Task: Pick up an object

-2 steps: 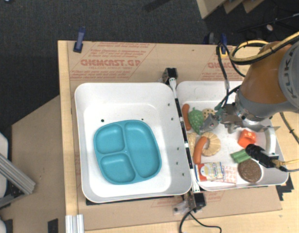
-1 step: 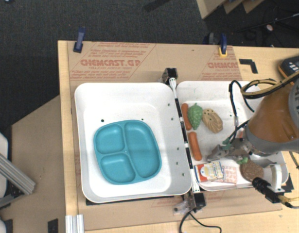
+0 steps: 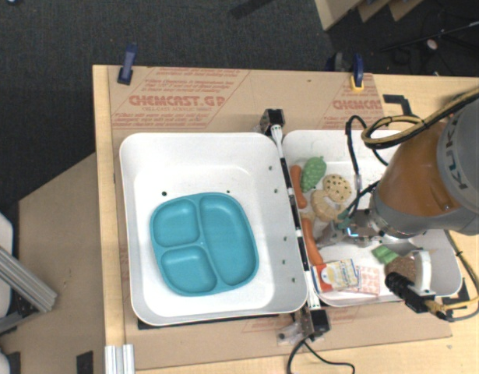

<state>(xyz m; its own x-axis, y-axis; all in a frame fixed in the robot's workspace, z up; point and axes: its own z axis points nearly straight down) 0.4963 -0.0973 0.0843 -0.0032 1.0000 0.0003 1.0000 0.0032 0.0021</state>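
nearest me, a white and red packet (image 3: 346, 276) lies flat against the front wall of the right bin (image 3: 332, 137), with an orange stick (image 3: 309, 244) just behind it along the edge shared with the left bin (image 3: 146, 170). that one has a blue divided plate (image 3: 204, 242) lying slantwise in its middle, well apart from the rest. it looks as if the loose bits were tipped into the right side for the arm to work through. a small green piece (image 3: 385, 253) peeks out beside the wrist.

the arm (image 3: 418, 181) reaches over the right bin and hangs low above its middle, wrist bent down toward the heap. the fingers (image 3: 350, 226) sit under the wrist, and i cannot tell whether they are spread, closed, or have anything between them. closest to them is a tan biscuit (image 3: 325, 206), just beside them toward the left bin and a little farther back. that is my guess for what gets picked. it lies mid-bin, touching a speckled cookie (image 3: 336, 184) behind it. farther back are a second orange stick (image 3: 299, 187) and a green leafy toy (image 3: 313, 170), then the bare counter (image 3: 184, 100) with a blue clamp (image 3: 128, 63) on its far edge.
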